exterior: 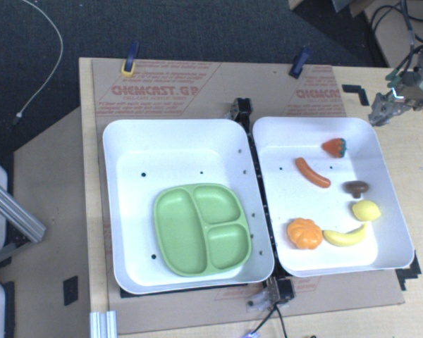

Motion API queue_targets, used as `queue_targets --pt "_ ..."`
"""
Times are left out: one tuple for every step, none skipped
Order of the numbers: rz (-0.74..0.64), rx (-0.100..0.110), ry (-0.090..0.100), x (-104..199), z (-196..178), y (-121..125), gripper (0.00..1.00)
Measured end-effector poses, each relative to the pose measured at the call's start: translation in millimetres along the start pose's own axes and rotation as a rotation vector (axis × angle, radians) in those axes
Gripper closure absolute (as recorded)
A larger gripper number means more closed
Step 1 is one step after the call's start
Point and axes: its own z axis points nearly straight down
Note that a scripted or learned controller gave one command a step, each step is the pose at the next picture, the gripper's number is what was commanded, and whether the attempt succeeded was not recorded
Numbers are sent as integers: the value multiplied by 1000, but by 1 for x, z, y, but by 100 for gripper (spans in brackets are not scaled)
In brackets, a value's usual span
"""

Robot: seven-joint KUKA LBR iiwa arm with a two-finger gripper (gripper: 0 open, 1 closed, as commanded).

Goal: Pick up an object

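The right bin [294, 134] holds several toy foods. A red strawberry [333, 147] lies at the back, with an orange sausage [312, 172] just left of it. A brown mushroom [355, 186] and a yellow lemon [366, 210] sit by the right wall. Toward the front are a banana [345, 236] and an orange pumpkin [304, 233]. My gripper [389, 107] hangs outside the right bin, beyond its back right corner, apart from every object.
In the left bin [120, 189] lies a green divided plate [201, 227]. Black clamps [242, 108] join the bins at the back and front. A blue and a yellow clip [130, 58] hold the cardboard base at its far edge.
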Motion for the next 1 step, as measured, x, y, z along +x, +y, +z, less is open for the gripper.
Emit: queue_targets --pt "-1 10 5 42 -3 -12 100"
